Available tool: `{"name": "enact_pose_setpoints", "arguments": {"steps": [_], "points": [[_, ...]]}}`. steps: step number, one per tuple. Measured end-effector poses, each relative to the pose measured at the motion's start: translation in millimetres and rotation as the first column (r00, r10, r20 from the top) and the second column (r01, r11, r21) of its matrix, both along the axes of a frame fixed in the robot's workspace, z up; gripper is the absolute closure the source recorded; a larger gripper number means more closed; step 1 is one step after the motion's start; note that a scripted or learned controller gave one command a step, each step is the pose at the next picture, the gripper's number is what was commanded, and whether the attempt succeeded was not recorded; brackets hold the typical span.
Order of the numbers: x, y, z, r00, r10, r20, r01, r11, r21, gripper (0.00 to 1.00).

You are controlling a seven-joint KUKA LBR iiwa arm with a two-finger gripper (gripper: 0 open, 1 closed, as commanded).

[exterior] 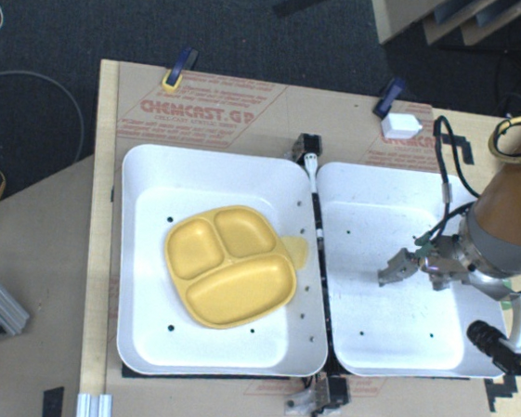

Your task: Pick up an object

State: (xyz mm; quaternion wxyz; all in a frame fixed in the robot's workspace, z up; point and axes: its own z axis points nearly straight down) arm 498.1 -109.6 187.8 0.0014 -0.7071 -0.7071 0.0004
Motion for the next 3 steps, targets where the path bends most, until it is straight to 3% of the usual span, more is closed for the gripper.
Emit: {"name": "enact_pose_setpoints", "arguments": {"steps": [1,2,3], "points": [[-15.5,64.0,212.6,1.0,0.008,0.024,-0.008,1.0,-0.001,0.0],[-16.0,61.3,213.6,1.0,0.003,0.007,-0.003,1.0,-0.003,1.0],[-19.4,134.5,165.2,1.0,0.009,-0.005,-0.008,1.0,0.001,1.0]]}}
